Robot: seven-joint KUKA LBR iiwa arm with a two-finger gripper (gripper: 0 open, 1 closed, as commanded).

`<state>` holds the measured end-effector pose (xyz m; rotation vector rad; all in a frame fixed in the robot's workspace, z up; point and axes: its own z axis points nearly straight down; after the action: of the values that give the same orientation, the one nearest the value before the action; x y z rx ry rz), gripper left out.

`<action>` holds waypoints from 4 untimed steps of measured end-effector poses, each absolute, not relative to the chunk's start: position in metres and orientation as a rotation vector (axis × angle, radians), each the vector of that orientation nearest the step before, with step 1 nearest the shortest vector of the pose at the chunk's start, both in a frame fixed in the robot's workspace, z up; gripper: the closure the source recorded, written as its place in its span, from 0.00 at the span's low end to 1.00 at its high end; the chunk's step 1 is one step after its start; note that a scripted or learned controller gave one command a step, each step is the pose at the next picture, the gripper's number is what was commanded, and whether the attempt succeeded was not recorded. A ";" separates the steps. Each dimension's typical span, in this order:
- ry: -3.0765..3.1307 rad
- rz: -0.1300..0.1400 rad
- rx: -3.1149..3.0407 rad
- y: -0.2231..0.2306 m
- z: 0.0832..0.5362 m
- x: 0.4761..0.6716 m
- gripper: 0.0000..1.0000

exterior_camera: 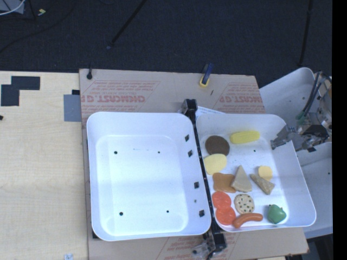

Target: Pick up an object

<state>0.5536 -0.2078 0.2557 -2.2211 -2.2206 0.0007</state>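
Note:
The right bin (293,161) holds several toy foods: a yellow oblong piece (244,137), a brown disc (217,144), a pale yellow round piece (215,163), an orange-brown piece (222,182), a tan wedge (242,180), a small yellow piece (265,172), a tan crust piece (264,184), two red-orange slices (223,207), a cookie (244,203), a sausage (248,219) and a green pepper (276,214). My gripper (281,140) reaches in over the bin's right rim, above the bin's upper right part, with nothing seen between its fingers.
The left bin (103,145) lies beside the right one, with a black divider strip (196,161) between them. Both rest on a cardboard sheet (135,91) with a blue-yellow clip (205,76) at its far edge. Wooden bench (38,172) lies to the left.

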 end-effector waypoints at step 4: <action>-2.214 0.014 -2.207 -0.094 0.365 0.643 1.00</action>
<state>0.6427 -0.0935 0.3645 -2.2069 -2.2139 0.0139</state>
